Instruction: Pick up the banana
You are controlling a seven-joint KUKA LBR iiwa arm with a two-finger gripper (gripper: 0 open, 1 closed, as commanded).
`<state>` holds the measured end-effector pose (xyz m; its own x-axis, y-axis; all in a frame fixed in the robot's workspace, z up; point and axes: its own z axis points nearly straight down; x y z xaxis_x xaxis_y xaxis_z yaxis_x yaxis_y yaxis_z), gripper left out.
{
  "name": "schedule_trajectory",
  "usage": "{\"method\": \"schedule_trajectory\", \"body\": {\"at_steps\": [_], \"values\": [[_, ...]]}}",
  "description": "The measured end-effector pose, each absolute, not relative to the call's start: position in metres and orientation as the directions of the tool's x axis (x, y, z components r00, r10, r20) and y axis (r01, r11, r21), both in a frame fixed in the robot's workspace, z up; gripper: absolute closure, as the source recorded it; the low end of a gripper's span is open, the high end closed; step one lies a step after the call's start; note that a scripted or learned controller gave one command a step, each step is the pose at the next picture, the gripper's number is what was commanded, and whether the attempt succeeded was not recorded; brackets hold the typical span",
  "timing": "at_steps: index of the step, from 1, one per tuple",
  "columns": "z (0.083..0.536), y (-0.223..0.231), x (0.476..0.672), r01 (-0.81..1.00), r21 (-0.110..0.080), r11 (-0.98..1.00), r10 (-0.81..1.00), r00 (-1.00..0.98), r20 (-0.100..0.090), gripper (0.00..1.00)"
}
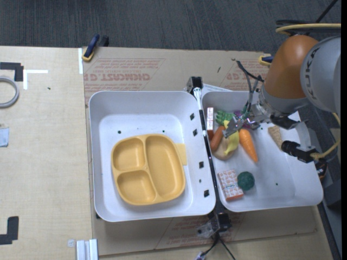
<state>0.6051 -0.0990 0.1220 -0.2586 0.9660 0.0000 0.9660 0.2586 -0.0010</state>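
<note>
The banana (232, 144) is a small yellow piece lying in the right bin (293, 191), near its left wall. An orange carrot (248, 145) lies just to its right, and a reddish-orange piece (217, 138) just to its left. My gripper (240, 125) hangs low directly over the banana's upper end and partly hides it. The grey arm with its orange band (290, 66) reaches in from the right. Nothing in this view shows the banana lifted off the bin floor.
The right bin also holds a green leafy item (222, 116), a dark green ball (246, 180), a small printed box (229, 184) and a tan piece (275, 136). A yellow three-compartment plate (147, 169) sits in the left bin (103, 118).
</note>
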Motion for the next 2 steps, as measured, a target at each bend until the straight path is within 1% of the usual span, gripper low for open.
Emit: {"method": "schedule_trajectory", "body": {"at_steps": [1, 2], "values": [[0.0962, -0.1047, 0.6271, 0.931, -0.005, 0.364, 0.931, -0.364, -0.004, 0.0], [0.0961, -0.1028, 0.6194, 0.971, 0.005, 0.24, 0.971, -0.24, -0.007, 0.0]]}}
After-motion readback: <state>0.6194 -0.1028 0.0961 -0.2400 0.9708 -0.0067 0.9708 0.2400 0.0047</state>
